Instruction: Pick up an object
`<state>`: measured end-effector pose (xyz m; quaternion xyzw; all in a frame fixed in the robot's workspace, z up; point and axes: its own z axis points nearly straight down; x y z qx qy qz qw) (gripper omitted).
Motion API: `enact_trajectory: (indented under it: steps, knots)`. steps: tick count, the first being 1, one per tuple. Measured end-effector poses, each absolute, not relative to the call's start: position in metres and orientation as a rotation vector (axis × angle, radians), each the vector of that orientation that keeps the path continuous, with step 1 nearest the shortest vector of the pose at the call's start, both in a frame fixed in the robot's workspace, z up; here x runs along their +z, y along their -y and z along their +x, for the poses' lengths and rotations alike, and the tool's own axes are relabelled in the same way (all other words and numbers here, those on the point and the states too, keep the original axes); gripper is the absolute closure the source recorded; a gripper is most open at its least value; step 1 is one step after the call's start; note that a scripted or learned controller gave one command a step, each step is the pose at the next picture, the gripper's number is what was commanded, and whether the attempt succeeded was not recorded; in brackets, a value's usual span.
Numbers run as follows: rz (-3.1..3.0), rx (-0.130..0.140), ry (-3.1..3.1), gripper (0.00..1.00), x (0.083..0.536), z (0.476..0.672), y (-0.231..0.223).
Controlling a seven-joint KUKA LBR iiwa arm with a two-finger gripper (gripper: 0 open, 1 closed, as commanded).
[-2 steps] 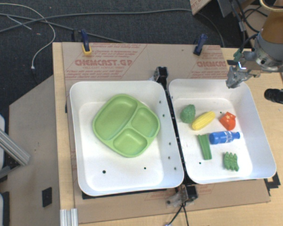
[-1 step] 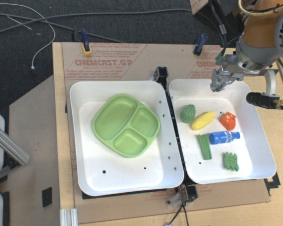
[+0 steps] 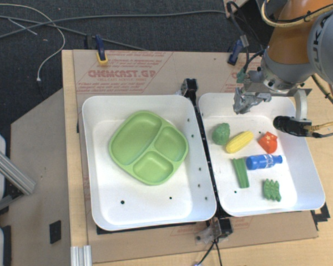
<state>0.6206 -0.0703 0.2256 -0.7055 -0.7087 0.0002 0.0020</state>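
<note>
Camera view, green tray (image 3: 149, 146) in left bin (image 3: 94, 165), corn (image 3: 239, 141) in right bin (image 3: 308, 190), fingers' (image 3: 244, 103) state unclear.

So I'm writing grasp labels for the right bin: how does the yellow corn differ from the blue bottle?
The corn is yellow with tapered ends; the bottle is blue with a white cap end. The corn lies on a diagonal beside the green broccoli-like piece; the bottle lies nearly level, lower in the right bin, by the green stick. Both are elongated, lying flat and untouched by the gripper.
</note>
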Motion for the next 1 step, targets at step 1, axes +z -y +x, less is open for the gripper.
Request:
enact_trajectory:
  steps: [1]
  knots:
    - [-2.212, -0.001, 2.226, 1.00, 0.2360, 0.6052, 0.0150]
